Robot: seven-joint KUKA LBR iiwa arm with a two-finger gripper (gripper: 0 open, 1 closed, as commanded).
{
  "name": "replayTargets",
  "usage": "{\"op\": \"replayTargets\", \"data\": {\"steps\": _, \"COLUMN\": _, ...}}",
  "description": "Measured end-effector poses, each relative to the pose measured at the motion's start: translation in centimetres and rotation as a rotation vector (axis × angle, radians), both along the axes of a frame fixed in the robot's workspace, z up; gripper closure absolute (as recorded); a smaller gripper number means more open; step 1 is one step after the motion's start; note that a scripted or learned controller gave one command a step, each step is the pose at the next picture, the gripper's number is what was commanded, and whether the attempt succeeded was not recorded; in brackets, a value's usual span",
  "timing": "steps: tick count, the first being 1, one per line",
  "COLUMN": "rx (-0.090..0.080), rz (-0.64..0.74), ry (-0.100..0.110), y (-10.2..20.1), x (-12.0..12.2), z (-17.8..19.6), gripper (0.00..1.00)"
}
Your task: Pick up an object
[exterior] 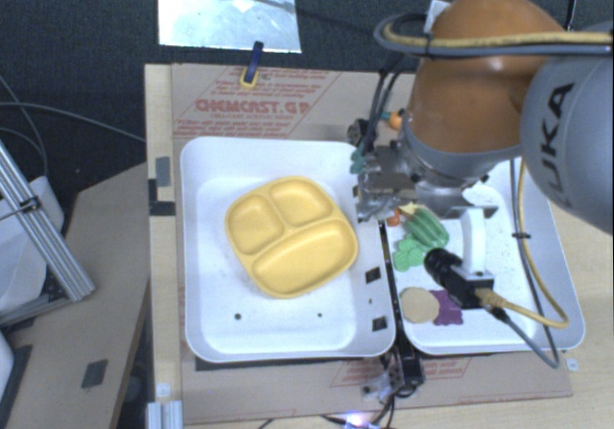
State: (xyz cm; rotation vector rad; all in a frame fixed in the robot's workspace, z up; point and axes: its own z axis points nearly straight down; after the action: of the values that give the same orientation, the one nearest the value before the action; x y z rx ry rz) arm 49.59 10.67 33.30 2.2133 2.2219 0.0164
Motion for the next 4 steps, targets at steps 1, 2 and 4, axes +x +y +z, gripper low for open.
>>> {"op": "replayTargets", "data": {"steps": 1, "rx": -0.003, "rz": -0.004, "ry": 0.008, "y": -1.1, "x": 1.7, "z": -0.3, "gripper": 1.0}}
{"op": "replayTargets", "data": {"steps": 2, "rx": -0.003, "rz": 0.001, "ry": 0.007, "y": -1.0, "x": 1.7, "z": 0.7, "gripper": 1.0}}
{"op": "replayTargets", "data": {"steps": 4, "rx": 0.0, "rz": 0.002, "ry": 0.002, "y": -0.2, "x": -0.9, "z": 9.3, "gripper": 1.0}}
